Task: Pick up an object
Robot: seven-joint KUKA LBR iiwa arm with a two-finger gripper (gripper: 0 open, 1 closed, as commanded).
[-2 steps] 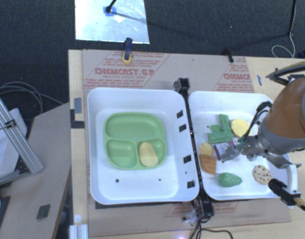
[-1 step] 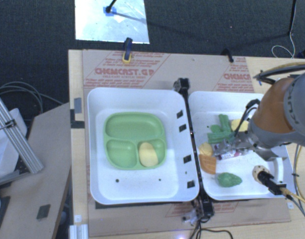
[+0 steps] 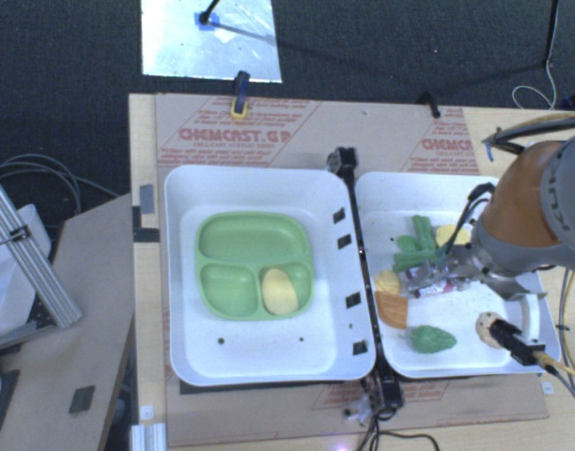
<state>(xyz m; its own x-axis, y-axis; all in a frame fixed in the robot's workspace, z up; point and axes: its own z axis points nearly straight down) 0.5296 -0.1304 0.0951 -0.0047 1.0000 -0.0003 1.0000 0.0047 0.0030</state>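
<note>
My gripper reaches into the right bin from the right, low over its middle. Just under its tip lies a small pink and white thing; whether it is held is hidden. A green stalky piece and a yellow piece lie just beyond the gripper. To its left sit a pale yellow lump and an orange wedge. A green leafy lump rests near the front wall.
The left bin holds a green divided tray with a yellow lump in its front right compartment. A raised divider with black clips separates the two bins. The arm's orange band hangs over the right bin's right side.
</note>
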